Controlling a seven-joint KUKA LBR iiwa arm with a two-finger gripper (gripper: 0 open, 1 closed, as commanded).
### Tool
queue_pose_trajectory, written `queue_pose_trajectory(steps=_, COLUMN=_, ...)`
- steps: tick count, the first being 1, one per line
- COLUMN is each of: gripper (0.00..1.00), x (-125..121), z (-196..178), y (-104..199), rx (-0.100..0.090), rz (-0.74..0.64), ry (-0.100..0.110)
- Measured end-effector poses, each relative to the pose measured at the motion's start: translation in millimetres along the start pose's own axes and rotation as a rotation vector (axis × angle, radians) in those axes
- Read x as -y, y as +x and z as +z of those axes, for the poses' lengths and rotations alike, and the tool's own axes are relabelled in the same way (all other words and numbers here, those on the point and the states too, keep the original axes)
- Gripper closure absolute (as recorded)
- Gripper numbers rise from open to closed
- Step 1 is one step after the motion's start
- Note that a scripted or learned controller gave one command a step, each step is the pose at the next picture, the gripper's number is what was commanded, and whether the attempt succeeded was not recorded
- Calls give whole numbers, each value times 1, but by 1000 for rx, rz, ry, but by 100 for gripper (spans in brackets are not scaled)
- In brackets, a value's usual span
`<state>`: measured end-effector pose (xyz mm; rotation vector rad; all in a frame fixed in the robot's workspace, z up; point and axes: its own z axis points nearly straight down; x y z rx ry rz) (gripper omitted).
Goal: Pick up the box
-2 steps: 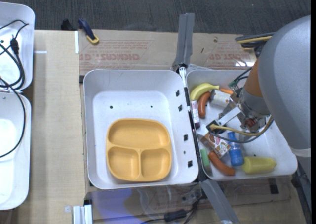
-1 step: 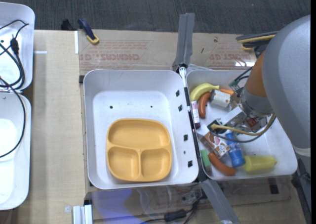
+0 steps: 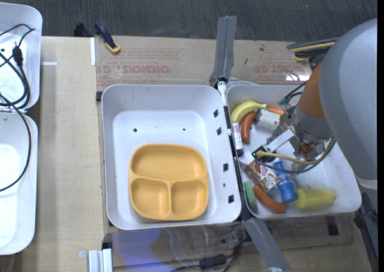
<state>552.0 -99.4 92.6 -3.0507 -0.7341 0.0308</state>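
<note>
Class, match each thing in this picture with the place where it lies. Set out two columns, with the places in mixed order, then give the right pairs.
Things:
1 divided plate
2 banana
3 yellow bottle
4 blue-handled tool

Places:
A right-hand bin, far end
B bench, beyond the bins
C left-hand bin
D right-hand bin, near end

Pairs: 1-C, 2-A, 3-D, 4-B

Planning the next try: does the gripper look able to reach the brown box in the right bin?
Probably yes: the gripper hangs beside the brown box, whose top lies mostly uncovered, though a blue bottle crowds its right side.
</note>
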Motion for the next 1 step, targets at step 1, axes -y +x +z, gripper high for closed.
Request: queue_pose_trajectory(steps=1, gripper=0, x=28, z=2, y=-40, rx=-21, rz=168, ry=-8)
